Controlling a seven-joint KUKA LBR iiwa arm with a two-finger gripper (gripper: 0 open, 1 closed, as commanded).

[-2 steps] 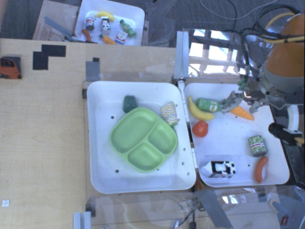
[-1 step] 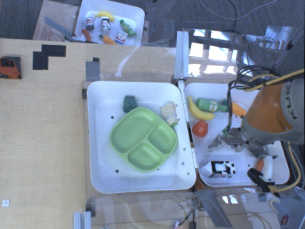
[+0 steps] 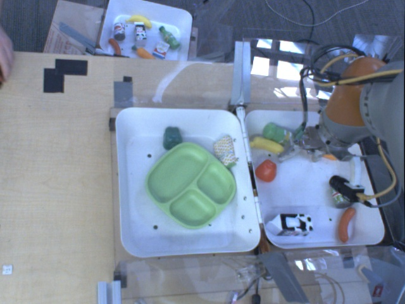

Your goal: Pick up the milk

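Observation:
The milk (image 3: 296, 223) is a small white carton with black cow patches. It lies on its side near the front wall of the right bin (image 3: 373, 233). My gripper (image 3: 299, 147) is low at the back of that bin, beside a yellow banana (image 3: 266, 145) and a green item (image 3: 275, 132). It is well apart from the milk, and nothing shows in its grasp.
Also in the right bin are a red tomato (image 3: 266, 170), an orange-red sausage (image 3: 345, 225) and a small orange piece (image 3: 330, 158). The left bin (image 3: 130, 227) holds a green divided plate (image 3: 192, 183), a dark green item (image 3: 172, 137) and a speckled item (image 3: 224, 149). A white tray (image 3: 179, 16) of small toys sits behind.

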